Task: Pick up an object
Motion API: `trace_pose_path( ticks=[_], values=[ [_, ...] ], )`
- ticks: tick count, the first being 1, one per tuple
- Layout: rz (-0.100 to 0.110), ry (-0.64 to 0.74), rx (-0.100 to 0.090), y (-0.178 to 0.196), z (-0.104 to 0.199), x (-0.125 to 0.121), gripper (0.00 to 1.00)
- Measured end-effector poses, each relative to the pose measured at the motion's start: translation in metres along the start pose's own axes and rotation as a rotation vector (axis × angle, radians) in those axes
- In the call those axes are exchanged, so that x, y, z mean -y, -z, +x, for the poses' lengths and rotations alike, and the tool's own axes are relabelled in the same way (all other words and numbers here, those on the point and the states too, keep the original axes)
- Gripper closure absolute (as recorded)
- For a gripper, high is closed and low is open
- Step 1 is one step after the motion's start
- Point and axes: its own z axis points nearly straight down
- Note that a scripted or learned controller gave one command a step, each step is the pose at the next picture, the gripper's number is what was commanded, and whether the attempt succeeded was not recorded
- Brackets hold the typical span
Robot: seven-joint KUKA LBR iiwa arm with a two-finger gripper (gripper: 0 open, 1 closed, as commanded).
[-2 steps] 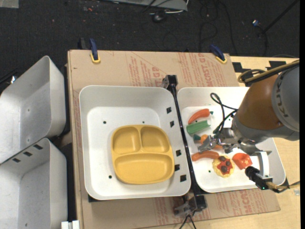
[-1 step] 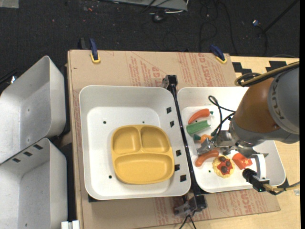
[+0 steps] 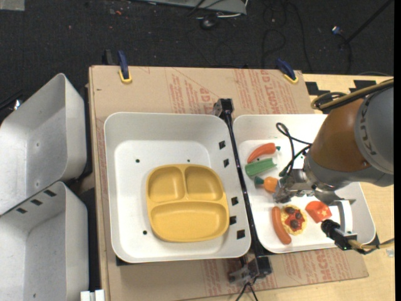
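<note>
A: Claw [image 3: 289, 193] low over the right bin [image 3: 351, 125], down among the toys. Open or closed?

B: Cannot tell, hidden under the wrist. Nothing seen held.

A: Closest candidates?

B: Small orange piece [image 3: 270, 183] just beside the claw, on the side toward the yellow tray [image 3: 187, 202]. Pizza slice [image 3: 293, 219] and sausage [image 3: 281, 224] just past the claw toward the bin's near rim, touching each other. Red piece [image 3: 317, 211] close by too. Green block [image 3: 260, 167] and red pepper [image 3: 262, 150] a little further off, toward the far rim.

A: Likely trouble?

B: Crowding. Easy to close between two toys and catch neither, or to nudge the orange piece away instead of gripping it.

A: And the flat ones?

B: Probably hard to get under, and likely to slip out on lifting. Also a risk of dragging the sausage along with the pizza slice, then dropping both.
</note>
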Motion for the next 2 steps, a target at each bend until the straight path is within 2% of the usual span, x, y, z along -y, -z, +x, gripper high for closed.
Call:
trace_pose_path(
  ticks=[1,2],
  values=[
    [-0.005,0.005,0.001,0.057,0.006,0.006,1.0],
    [-0.008,0.006,0.003,0.116,0.0,-0.002,1.0]
  ],
)
